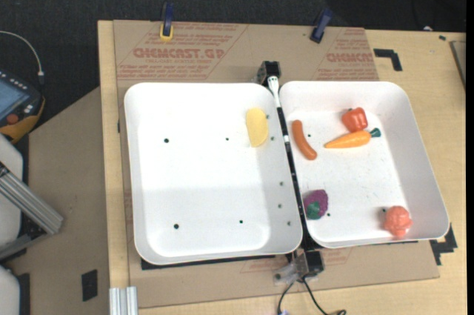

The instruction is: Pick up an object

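Lying in the left bin (148,158), near its right wall, is a yellow piece (257,127). Across the divide, the right bin (415,150) holds a sausage (304,140) close to its left wall, a red pepper (355,118) just above a carrot (349,141), a purple item (316,203) low on the left and a peach-coloured fruit (398,220) in the lower right corner. Both bins sit on a cardboard sheet (222,47) clamped to the worktop. With no jaws in sight, I cannot tell their state.
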Available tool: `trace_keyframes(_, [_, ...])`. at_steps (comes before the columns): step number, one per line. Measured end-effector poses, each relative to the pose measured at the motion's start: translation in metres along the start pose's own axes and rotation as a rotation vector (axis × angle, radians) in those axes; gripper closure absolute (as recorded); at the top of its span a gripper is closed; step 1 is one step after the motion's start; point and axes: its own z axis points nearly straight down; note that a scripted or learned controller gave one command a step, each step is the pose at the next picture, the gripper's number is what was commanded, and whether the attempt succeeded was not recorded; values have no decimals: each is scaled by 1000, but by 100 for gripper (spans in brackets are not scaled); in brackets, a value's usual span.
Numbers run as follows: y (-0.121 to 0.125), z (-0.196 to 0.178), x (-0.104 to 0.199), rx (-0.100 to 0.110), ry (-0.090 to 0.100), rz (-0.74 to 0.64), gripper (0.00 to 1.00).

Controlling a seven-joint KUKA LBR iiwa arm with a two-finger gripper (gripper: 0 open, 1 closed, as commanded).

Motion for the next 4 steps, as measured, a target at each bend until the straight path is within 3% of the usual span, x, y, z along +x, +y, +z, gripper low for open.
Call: trace_keyframes(4, [3,-44,1,-21,-11,-2,100])
